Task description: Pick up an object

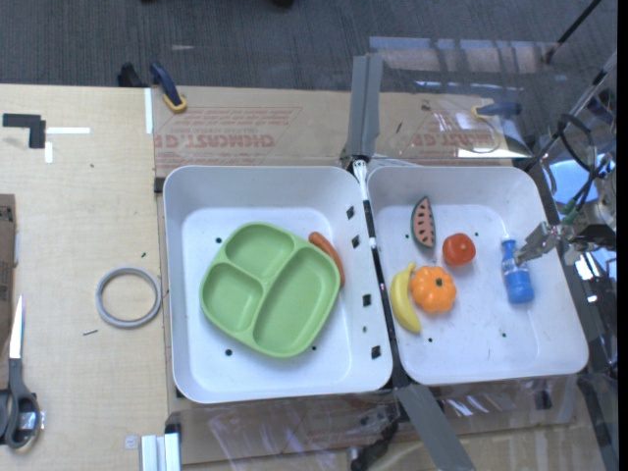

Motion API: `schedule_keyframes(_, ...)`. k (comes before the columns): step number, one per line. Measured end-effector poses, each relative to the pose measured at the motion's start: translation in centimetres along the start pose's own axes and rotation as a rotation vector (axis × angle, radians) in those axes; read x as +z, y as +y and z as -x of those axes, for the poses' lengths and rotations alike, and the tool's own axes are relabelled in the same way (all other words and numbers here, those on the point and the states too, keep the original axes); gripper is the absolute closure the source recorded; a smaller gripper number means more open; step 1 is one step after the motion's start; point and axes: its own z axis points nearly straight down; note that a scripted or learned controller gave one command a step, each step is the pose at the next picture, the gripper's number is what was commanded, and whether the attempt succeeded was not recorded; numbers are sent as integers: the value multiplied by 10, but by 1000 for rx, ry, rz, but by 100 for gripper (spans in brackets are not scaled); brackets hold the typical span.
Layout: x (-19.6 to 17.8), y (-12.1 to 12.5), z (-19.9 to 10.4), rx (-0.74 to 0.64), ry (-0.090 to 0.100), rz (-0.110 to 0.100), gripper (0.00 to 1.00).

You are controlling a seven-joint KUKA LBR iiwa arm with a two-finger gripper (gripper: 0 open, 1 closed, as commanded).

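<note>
At the right bin's (564,346) edge, my hand (539,244) nears the blue bottle (516,274). Whether it is released or clenched, I cannot tell. Next: descend squarely onto the bottle.

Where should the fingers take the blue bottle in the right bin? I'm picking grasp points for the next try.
Take the blue bottle across its wider lower body, coming straight down from above. It lies flat on the right bin's floor, long axis roughly up-down in the view, clear of the tomato, so closing left-right should fit.
</note>
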Motion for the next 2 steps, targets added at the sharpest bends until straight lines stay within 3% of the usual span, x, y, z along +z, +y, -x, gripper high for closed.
schedule_keyframes(1,116,62,-21,2,-1,3,0)
schedule_keyframes(2,128,51,-53,1,0,0,0)
